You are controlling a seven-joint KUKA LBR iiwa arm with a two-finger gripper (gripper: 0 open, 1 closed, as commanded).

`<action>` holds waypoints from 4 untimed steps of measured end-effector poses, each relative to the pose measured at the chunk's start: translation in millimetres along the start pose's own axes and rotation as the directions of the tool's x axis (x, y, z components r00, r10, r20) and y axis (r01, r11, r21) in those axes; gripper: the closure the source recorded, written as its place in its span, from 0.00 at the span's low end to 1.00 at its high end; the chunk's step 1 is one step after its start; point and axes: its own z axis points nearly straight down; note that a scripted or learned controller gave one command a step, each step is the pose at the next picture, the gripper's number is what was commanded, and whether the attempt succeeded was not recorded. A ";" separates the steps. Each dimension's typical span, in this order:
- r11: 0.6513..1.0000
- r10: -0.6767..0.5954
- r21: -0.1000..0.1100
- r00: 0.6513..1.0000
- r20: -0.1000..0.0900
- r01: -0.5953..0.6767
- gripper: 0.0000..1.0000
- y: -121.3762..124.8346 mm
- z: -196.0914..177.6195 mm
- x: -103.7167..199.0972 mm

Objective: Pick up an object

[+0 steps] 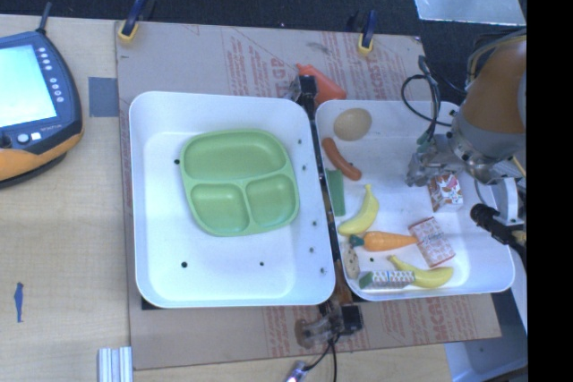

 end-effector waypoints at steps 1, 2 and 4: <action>1.000 -0.001 -0.002 1.000 -0.001 0.001 0.00 -86.6 14.2 -3.0; 1.000 -0.004 -0.004 1.000 0.000 0.004 0.00 14.5 12.8 75.8; 1.000 0.002 -0.007 1.000 0.000 -0.002 0.00 48.0 -60.3 -33.3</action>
